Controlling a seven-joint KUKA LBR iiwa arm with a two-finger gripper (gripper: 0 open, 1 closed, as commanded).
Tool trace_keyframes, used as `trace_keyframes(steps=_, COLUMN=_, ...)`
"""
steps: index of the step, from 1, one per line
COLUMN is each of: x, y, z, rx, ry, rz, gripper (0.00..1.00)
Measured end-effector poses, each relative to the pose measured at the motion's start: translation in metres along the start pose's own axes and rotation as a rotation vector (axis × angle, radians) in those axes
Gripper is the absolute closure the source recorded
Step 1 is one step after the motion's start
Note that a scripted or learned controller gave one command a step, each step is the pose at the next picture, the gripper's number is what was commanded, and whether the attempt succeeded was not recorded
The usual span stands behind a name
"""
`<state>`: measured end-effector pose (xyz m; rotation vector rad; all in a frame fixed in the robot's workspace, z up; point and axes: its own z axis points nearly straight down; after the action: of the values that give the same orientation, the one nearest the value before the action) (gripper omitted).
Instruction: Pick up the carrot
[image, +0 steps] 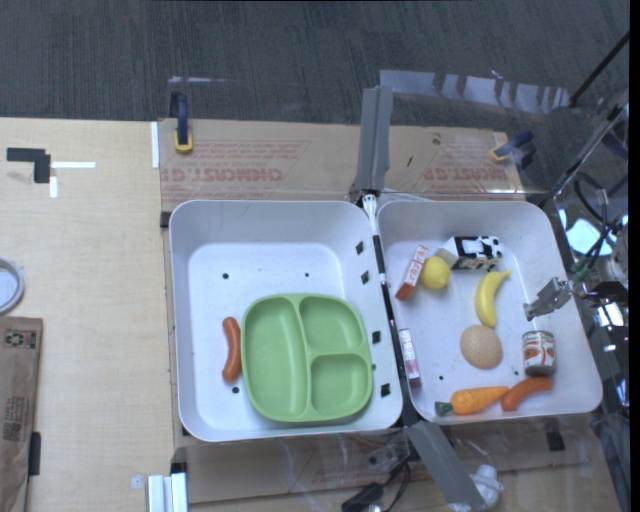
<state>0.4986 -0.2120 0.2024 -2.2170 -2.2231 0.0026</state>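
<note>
Two white bins (190, 300) hold one carrot (478, 399), one banana (488, 296); claw (549, 297) state unclear.

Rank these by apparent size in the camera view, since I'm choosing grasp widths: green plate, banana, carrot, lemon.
1. green plate
2. carrot and banana, which look about alike in length, so I won't rank them
3. lemon

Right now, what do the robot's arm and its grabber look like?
The gripper is small, pale grey metal with angular edges. Behind it, the arm looks dark grey with shiny patches. Markings and cables are too blurry to tell.
</note>
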Motion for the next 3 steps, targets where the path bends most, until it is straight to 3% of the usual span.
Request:
trace_keyframes(steps=1, x=0.048, y=-0.021, z=0.025, rx=0.000, ry=0.000, rz=-0.047, gripper=0.00)
trace_keyframes(steps=2, x=0.072, y=-0.020, z=-0.080, rx=-0.002, ry=-0.002, rz=-0.211, gripper=0.00)
trace_keyframes(steps=3, x=0.102, y=-0.021, z=0.042, rx=0.000, ry=0.000, rz=-0.497, gripper=0.00)
